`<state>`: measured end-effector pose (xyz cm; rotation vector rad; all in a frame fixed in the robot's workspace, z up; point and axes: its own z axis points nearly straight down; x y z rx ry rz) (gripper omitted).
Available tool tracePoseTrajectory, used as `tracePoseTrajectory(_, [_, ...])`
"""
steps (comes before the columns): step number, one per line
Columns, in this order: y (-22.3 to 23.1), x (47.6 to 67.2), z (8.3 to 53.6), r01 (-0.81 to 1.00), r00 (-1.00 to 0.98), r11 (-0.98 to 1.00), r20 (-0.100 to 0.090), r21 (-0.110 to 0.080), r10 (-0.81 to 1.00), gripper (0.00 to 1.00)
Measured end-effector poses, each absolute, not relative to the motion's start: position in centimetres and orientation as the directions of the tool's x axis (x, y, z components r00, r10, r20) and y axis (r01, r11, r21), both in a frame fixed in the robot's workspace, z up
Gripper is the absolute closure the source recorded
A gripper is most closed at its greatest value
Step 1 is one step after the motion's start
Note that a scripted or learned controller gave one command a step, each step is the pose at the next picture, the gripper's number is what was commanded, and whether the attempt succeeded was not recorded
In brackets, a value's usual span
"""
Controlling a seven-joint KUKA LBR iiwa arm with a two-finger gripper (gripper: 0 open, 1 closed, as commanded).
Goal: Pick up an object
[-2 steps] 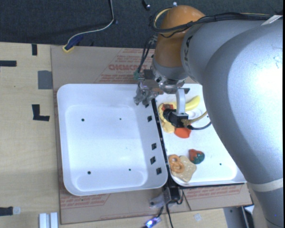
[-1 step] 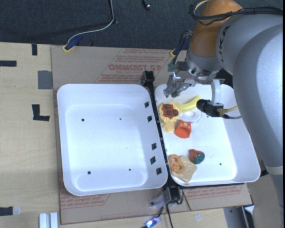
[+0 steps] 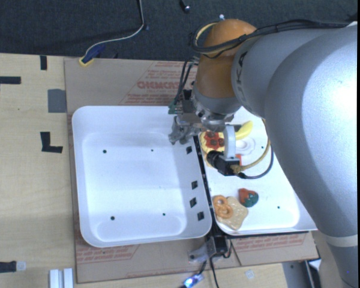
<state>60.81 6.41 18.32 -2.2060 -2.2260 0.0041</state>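
Can't tell the tool (image 3: pixel 181 131) state, hanging at the left bin (image 3: pixel 96 161) top right rim. Objects (image 3: pixel 231 209) over in the right bin (image 3: pixel 282 212), near its lower left corner.

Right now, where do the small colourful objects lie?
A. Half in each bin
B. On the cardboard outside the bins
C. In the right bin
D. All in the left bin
C: the yellow piece, the red-and-green piece and the tan pretzel-like piece all rest on the floor of the right bin, beside the arm.
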Motion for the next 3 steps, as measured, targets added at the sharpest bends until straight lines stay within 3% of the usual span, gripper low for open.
tracePoseTrajectory(1, [12.2, 64.7, 23.0, 1.0, -0.007, 0.007, 0.002, 0.002, 1.0, 1.0])
tracePoseTrajectory(2, [18.6, 66.8, 22.6, 1.0, -0.006, 0.006, 0.001, -0.004, 1.0, 1.0])
tracePoseTrajectory(3, [23.7, 66.9, 33.8, 1.0, -0.007, 0.007, 0.005, 0.009, 1.0, 1.0])
